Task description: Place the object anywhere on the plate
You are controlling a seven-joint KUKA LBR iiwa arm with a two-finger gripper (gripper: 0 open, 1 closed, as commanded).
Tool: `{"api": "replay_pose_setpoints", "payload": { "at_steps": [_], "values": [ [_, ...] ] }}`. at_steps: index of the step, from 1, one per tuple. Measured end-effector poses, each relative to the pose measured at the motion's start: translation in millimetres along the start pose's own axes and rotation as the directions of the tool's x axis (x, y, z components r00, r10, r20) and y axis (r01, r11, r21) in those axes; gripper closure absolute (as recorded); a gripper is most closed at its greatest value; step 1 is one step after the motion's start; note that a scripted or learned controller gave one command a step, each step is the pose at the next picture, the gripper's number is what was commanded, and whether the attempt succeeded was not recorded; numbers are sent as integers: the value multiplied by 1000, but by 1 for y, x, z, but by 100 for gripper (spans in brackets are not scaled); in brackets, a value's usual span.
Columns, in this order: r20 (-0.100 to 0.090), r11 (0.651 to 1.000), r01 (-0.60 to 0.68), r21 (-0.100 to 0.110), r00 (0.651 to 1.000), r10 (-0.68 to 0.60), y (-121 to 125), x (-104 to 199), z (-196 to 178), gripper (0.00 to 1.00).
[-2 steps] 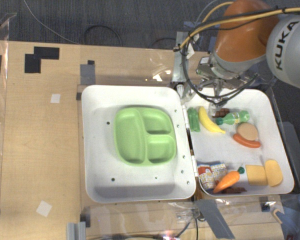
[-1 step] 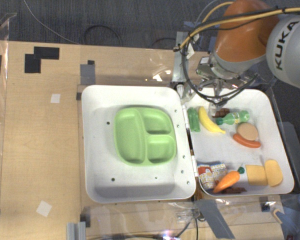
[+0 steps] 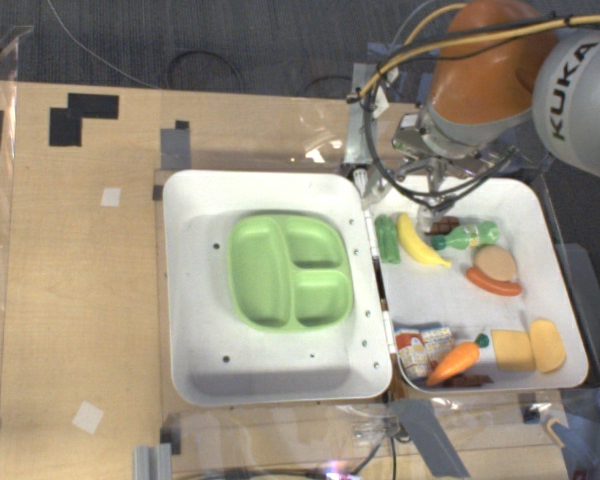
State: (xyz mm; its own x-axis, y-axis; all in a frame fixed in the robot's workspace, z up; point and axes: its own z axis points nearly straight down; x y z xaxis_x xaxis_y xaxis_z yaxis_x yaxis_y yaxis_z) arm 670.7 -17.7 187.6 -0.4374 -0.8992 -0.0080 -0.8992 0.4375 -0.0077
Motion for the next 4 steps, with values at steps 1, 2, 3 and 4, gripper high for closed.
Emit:
{"api": "replay_pose_setpoints", "payload": {
  "at_steps": [1,2,3,4],
  "values": [
    [0,1000,0,0,1000,0,0,0,0,0],
    [0,1000,0,0,1000,0,0,0,0,0],
    [0,1000,0,0,1000,0,0,0,0,0],
    [0,1000,0,0,1000,0,0,0,0,0]
  ]
}}
